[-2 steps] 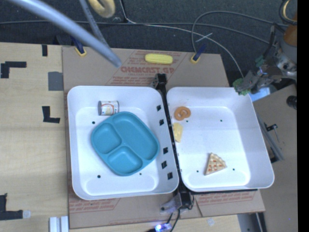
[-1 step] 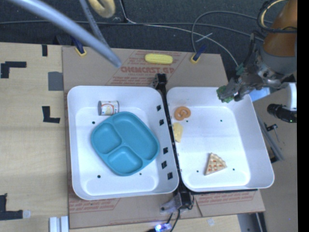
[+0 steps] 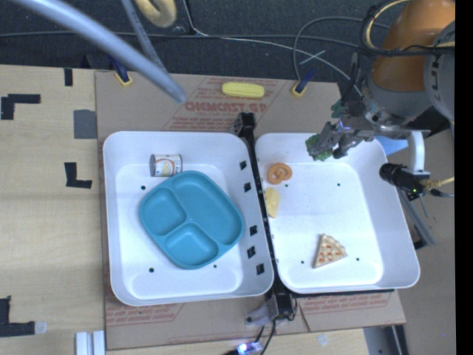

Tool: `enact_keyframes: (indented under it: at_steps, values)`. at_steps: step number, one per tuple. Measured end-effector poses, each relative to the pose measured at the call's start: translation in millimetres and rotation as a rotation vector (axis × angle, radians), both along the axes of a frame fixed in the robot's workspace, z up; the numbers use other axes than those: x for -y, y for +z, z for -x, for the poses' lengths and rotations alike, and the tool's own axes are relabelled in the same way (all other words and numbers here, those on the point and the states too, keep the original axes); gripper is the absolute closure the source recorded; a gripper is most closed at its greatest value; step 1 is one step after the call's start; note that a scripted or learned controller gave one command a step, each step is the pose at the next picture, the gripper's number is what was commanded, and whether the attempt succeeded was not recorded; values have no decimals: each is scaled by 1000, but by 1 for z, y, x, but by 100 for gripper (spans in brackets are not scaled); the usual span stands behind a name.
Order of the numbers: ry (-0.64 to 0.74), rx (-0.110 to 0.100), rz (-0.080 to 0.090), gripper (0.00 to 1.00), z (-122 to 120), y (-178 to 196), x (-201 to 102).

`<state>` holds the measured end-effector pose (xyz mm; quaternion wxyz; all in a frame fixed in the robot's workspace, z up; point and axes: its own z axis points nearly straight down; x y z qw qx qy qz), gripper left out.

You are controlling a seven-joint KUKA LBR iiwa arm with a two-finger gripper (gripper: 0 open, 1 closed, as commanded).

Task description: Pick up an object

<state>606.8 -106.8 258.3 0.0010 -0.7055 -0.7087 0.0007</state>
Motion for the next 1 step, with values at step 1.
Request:
enact_keyframes:
  at_steps: [1]
  values:
    - [1,-1,-1,100,11,-18,-57]
